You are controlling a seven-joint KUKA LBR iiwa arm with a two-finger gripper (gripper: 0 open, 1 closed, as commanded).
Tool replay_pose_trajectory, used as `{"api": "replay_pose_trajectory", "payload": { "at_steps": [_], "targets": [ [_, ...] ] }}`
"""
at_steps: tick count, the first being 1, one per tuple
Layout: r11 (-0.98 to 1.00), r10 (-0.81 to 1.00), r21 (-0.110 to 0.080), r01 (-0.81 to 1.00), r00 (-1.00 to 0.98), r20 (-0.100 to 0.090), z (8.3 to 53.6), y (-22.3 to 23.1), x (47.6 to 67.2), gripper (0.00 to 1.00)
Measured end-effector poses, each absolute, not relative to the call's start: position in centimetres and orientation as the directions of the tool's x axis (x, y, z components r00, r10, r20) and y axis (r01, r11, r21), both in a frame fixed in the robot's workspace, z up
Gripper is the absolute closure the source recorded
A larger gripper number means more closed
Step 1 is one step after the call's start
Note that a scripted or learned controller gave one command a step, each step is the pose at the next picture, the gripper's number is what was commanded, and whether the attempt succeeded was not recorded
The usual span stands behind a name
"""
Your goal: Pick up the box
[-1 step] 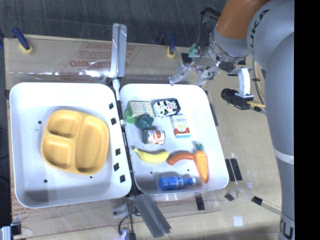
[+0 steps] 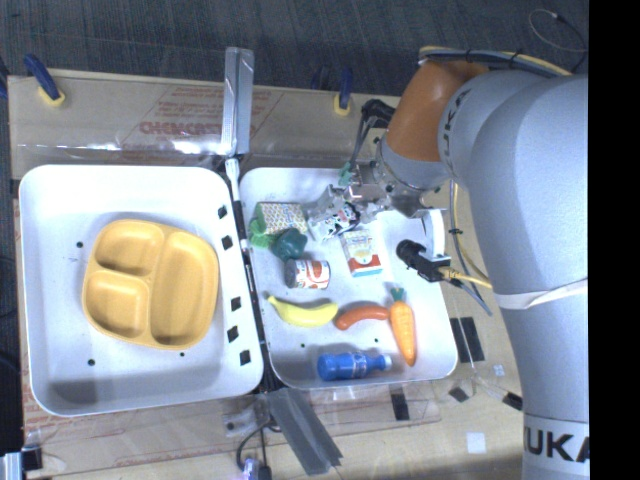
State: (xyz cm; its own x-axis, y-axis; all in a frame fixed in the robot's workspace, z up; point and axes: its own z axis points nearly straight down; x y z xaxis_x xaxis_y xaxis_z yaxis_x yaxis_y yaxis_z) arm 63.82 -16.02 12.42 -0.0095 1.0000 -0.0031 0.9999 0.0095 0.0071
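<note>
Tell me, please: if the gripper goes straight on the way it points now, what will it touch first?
The gripper points down and left into the right bin. Probably it meets the small crumpled packet under it first; the box lies slightly beside that line. Depth is unclear from above.

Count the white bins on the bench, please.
2. The left bin holds a yellow divided tray. The right bin holds the small items, under the arm.

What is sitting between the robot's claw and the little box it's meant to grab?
Nothing visible. The gripper hangs just above and left of the box, which lies flat in the right bin; the can sits off to its left.
</note>
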Motion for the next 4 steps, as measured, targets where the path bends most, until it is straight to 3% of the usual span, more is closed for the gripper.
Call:
{"api": "replay_pose_trajectory", "payload": {
  "at_steps": [1,2,3,4],
  "targets": [
    [0.067,0.998,0.009,0.998,-0.067,-0.005,9.9,-20.9,56.4,0.00],
    [0.072,0.997,0.012,0.997,-0.072,-0.010,11.0,-21.0,56.5,1.00],
    [0.249,0.968,-0.003,0.968,-0.249,0.002,9.2,-19.1,56.4,1.00],
    [0.364,0.931,0.000,0.931,-0.364,0.000,20.8,-16.9,53.6,1.00]
  ]
}}
